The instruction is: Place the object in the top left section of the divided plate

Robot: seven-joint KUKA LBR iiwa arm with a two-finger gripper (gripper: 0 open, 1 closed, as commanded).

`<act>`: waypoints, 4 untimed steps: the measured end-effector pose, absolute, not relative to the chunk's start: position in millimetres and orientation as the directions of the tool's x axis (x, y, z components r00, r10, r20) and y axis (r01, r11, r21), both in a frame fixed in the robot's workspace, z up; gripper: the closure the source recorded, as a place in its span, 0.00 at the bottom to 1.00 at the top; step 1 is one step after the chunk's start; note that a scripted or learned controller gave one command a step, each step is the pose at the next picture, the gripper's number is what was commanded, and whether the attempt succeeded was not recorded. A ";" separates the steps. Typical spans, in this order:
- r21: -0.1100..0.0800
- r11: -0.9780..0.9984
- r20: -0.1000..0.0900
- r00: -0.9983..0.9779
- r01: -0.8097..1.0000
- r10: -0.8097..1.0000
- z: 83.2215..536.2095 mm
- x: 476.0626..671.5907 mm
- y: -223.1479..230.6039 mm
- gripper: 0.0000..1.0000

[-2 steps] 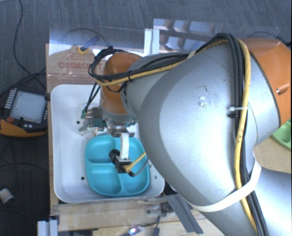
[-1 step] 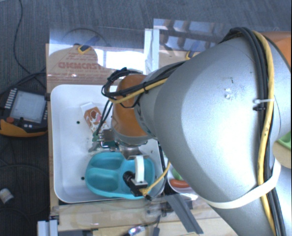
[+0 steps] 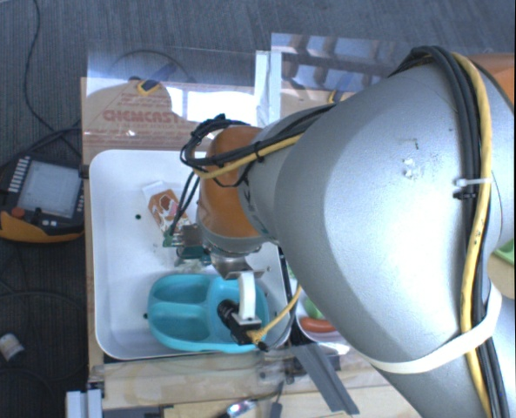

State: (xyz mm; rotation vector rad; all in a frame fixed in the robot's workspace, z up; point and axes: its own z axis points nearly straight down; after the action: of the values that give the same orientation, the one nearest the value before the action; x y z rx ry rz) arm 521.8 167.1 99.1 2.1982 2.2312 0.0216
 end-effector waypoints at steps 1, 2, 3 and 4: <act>0.009 0.377 0.001 -0.377 0.926 0.926 90.8 566.9 144.7 1.00; 0.015 0.399 0.002 -0.399 0.917 0.917 91.5 504.6 230.2 1.00; 0.012 0.400 0.002 -0.400 0.916 0.917 89.2 503.5 230.4 0.00; -0.004 0.129 -0.001 -0.129 0.992 0.992 144.8 483.1 201.7 0.00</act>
State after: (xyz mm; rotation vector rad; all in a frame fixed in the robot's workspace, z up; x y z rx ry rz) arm 483.1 201.7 144.8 2.0747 2.3611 -0.0060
